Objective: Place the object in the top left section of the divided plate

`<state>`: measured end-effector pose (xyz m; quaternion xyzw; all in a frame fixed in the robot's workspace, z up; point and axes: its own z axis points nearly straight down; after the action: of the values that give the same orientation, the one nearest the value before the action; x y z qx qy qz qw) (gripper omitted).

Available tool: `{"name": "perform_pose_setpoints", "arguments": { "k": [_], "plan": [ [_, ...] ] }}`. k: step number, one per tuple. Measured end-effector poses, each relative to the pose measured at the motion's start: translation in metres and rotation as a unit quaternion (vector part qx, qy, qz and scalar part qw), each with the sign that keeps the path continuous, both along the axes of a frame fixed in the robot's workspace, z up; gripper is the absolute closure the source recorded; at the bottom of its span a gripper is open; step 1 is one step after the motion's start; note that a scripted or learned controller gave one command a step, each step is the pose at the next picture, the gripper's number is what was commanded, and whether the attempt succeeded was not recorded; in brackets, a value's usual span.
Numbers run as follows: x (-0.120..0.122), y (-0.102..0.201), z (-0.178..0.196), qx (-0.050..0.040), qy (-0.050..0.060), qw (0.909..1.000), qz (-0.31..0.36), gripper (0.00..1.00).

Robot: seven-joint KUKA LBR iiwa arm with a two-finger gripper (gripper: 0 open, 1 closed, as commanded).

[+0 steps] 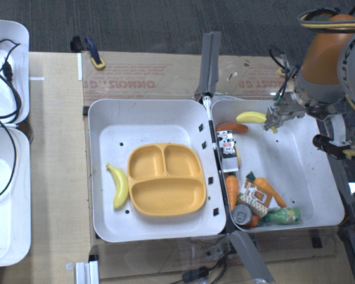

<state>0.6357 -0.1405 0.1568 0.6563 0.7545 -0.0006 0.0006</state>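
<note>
We see the arm point(328, 52) reaching in from the right, its orange and grey body hanging over the far right corner of the right bin point(307, 158). The hand point(276, 118) sits low at that far edge, pointing toward the left, just beside a small banana point(251, 117) that lies against the bin's far wall. We cannot tell whether the hand is apart or together; it is small and tangled with cables, and nothing is plainly between its tips.

In the left bin point(106, 158) we find the divided plate point(167, 179), yellow-orange, with two small sections on the far side and one long section on the near side. All three sections look bare. A second banana point(119, 186) lies on the bin floor just left of the plate, apart from it.

The right bin's left side holds a red sausage-like piece point(232, 128), a white carton point(226, 149), a carrot point(231, 191), a small printed box point(254, 197), another carrot point(269, 193), a can point(242, 215) and a green item point(282, 216) that we cannot identify. The arm's upper body is cut off at the right edge. The counter point(53, 158) is pale wood.
</note>
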Motion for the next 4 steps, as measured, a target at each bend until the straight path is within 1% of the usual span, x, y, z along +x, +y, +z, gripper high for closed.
{"name": "perform_pose_setpoints", "arguments": {
  "k": [1, 2, 3, 4],
  "plan": [
    [-0.032, 0.072, 0.034, 0.0006, 0.001, 0.9998, 0.020, 1.00],
    [-0.068, 0.139, 0.034, 0.0005, 0.002, 0.9982, 0.060, 1.00],
    [-0.060, 0.229, 0.034, 0.0002, 0.001, 0.9867, 0.162, 1.00],
    [-0.081, 0.304, 0.063, 0.0002, 0.000, 0.9665, 0.257, 1.00]
  ]
}}
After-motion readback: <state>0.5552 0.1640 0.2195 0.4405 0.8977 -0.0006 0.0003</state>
